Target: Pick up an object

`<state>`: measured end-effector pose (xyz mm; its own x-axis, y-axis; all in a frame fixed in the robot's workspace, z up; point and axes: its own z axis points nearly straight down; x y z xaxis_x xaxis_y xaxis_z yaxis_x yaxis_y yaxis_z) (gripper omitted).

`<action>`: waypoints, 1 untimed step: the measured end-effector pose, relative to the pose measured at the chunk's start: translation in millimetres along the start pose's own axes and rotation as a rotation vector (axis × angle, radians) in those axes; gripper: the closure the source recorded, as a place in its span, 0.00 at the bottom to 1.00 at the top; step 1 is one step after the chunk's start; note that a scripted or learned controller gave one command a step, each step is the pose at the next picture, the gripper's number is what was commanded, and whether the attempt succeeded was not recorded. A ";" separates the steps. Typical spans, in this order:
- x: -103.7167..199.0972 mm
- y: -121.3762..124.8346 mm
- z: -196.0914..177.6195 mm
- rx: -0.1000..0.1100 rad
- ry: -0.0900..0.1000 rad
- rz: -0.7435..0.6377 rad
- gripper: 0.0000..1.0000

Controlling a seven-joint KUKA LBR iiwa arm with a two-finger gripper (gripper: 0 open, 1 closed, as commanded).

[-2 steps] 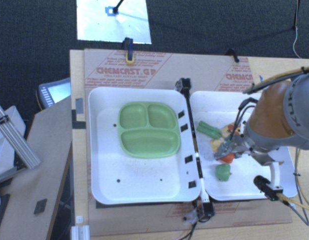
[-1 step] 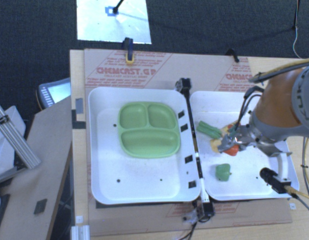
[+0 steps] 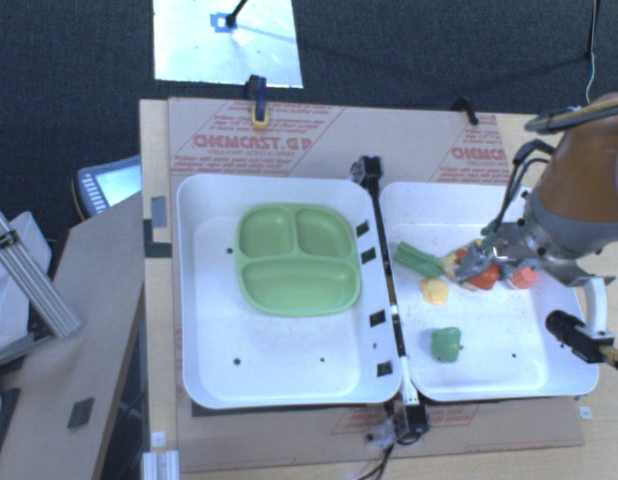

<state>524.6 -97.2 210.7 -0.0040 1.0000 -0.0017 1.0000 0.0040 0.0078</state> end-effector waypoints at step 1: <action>-0.3 2.2 -53.9 0.000 0.000 -0.001 1.00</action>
<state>526.4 -97.5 264.6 -0.0052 1.0000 -0.0015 1.0000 0.0052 0.0076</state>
